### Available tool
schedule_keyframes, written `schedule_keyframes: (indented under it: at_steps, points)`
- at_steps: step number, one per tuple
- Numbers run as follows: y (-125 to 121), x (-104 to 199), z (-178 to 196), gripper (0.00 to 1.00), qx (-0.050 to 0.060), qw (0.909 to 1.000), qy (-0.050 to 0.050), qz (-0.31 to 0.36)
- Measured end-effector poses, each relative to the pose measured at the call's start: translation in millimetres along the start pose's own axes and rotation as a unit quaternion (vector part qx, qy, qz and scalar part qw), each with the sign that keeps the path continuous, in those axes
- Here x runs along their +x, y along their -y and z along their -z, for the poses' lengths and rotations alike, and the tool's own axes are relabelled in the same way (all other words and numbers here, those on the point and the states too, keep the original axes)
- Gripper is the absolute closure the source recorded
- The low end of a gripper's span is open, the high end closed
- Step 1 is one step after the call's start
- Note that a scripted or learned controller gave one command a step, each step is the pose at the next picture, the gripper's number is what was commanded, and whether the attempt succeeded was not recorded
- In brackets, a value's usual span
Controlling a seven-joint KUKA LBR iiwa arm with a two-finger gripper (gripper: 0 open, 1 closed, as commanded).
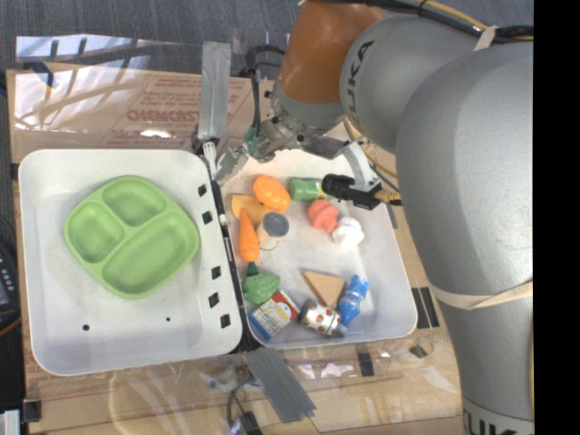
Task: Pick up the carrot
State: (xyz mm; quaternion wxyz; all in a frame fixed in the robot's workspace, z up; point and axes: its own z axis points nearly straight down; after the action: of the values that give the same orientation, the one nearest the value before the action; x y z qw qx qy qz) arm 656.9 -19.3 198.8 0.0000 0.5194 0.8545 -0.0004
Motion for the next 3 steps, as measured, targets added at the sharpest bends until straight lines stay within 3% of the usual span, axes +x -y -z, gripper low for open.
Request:
schedule_keyframes:
  at_steps: [1,2,3]
  points:
    - [18,2,77,0.0,-0.001,0.9994,0.001,-0.035]
    - [101,-87,14,0.0,0.002,0.9982,0.0,-0.06]
    - [36,-70,-107,0.0,0.0,0.9966,0.0,-0.083]
